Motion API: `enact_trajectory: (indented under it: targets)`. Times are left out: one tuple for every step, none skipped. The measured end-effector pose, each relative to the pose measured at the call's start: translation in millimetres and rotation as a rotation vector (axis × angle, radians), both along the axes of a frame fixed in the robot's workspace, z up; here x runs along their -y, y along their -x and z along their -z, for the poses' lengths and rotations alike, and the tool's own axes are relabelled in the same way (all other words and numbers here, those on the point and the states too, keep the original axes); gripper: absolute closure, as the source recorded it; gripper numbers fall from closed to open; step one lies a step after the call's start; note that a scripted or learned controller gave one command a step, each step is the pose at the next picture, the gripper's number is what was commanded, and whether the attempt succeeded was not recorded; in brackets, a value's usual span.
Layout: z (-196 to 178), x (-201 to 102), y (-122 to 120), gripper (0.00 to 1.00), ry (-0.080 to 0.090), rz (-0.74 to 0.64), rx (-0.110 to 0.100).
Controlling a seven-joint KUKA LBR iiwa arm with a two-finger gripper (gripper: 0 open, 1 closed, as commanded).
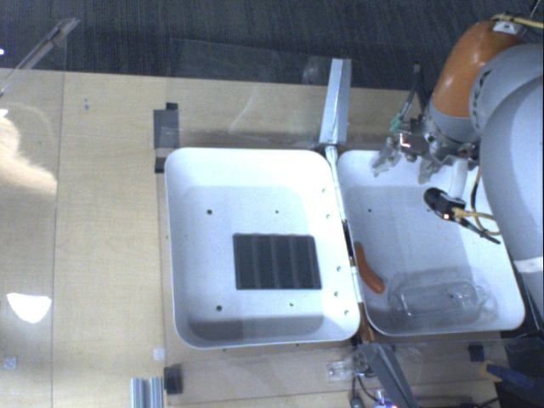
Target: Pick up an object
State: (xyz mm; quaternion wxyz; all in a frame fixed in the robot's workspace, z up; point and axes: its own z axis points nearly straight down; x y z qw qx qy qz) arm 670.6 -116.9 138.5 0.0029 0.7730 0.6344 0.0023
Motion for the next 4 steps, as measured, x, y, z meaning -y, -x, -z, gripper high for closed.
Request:
enact_trajectory:
  targets:
    - [-17, 63, 34, 0.00, 0.000, -0.002, -0.002]
    - [50, 2, 80, 0.00, 0.001, -0.205, 0.004]
    - [37, 1, 77, 1.00, 0.003, -0.207, 0.013]
    - [37, 1, 77, 0.00, 0.002, -0.207, 0.012]
